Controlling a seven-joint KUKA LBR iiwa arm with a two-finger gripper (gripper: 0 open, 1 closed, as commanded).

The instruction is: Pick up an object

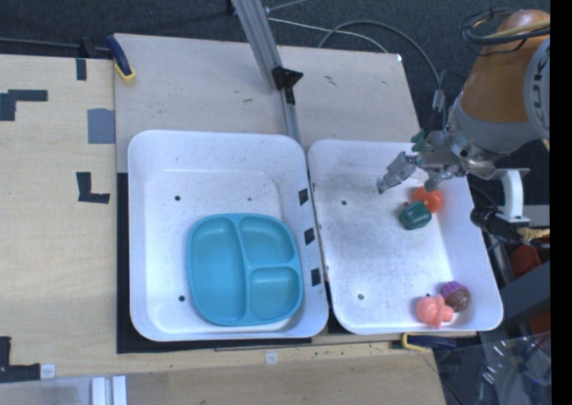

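nothing was lifted yet. the task looked early, with the grasp itself still left to do. the gripper (413, 178) hung over the far part of the right bin (375, 242), its two fingers spread apart with nothing between them. the nearest candidates, a green object (415, 215) and an orange object (429, 199), lay touching each other on the bin floor just near-right of the fingertips, not held. a pink toy (433, 309) and a purple toy (455, 295) sat together in the bin's near right corner, well apart from the gripper. a blue divided plate (243, 267) lay in the left bin (152, 215). the arm (500, 81) reached in from the right, wrist angled down and left toward the bin. judged: a descent and closing on one object remained.
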